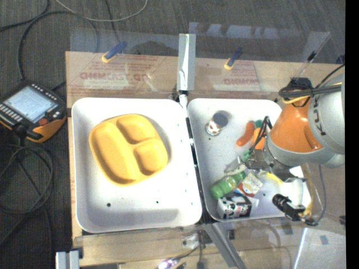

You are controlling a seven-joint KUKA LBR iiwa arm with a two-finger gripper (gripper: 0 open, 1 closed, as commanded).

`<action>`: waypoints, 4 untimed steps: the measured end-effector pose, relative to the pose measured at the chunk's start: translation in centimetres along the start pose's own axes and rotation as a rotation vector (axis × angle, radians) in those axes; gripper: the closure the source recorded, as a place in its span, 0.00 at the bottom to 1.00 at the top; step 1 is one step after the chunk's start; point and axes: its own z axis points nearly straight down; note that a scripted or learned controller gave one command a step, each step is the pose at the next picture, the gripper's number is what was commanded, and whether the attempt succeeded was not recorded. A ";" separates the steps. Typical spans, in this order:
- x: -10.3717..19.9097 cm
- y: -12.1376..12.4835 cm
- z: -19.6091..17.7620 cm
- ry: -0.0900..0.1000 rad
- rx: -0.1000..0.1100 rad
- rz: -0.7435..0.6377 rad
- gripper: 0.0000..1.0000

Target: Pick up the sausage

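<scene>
Hovering low in the right bin (pixel 197 150): hand (pixel 253 162), grip state indiscernible, just beside the orange sausage (pixel 245 134), above clutter.

Worktop (pixel 76 77): brown board.
Left bin (pixel 84 206): lies on the worktop.
Right bin (pixel 202 144): touching the left bin's right side, on the worktop.
</scene>
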 end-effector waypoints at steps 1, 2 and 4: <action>0.1 0.3 -1.0 0.001 -0.005 -0.001 1.00; 0.2 0.3 -1.7 0.002 -0.001 -0.002 1.00; 4.5 -2.4 -12.7 0.001 0.021 0.231 1.00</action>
